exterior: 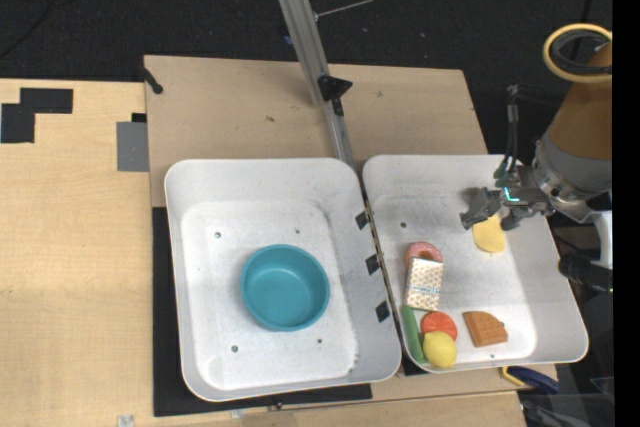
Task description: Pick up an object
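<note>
In the right bin (455,177), my gripper (492,213) hangs over the far right part, its two dark fingers spread apart. A small pale yellow object (489,238) lies on the bin floor just below the fingertips, and I see nothing clamped between them. Further toward the front lie a white patterned carton (424,284) with a pink-red item (424,251) at its far end, a red tomato-like piece (438,323), a yellow lemon-like piece (440,349), a green strip (412,327) and a brown wafer-like piece (484,328). A teal bowl (286,287) sits in the left bin (200,215).
A slanted metal rail (300,15) runs from the top down to the ridge between the bins, where black clips (372,263) sit. The grey arm with its orange band (585,115) fills the right side. Wooden bench surface (70,215) lies to the left.
</note>
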Robot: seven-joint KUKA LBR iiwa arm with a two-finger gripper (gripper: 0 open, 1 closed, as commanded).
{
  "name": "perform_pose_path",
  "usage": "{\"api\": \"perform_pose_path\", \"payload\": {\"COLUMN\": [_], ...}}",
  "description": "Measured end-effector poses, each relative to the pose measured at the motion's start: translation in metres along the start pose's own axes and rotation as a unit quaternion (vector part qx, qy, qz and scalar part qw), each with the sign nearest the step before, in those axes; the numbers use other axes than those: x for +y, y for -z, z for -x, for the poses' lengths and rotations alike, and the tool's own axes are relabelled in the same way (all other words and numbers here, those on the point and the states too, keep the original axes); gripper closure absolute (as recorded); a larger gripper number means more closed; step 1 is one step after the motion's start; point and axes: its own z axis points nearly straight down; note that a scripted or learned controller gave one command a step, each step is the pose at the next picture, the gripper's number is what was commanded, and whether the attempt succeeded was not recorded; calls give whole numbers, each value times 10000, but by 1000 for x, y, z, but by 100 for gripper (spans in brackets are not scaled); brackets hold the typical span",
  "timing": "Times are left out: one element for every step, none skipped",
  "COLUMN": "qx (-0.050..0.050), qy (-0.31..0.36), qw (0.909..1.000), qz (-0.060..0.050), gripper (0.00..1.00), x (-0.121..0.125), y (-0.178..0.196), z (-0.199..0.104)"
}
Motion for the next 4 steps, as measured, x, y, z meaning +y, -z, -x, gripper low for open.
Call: {"api": "perform_pose_path", "payload": {"qx": [0,4,1,-8], "qy": [0,2,1,0], "qw": [10000,10000,10000,10000], "qz": [0,-18,3,50], "gripper": [0,0,0,0], "x": [0,-6,-15,-12], "y": [0,-44,-97,-113], "z": [0,-2,-4,-3]}}
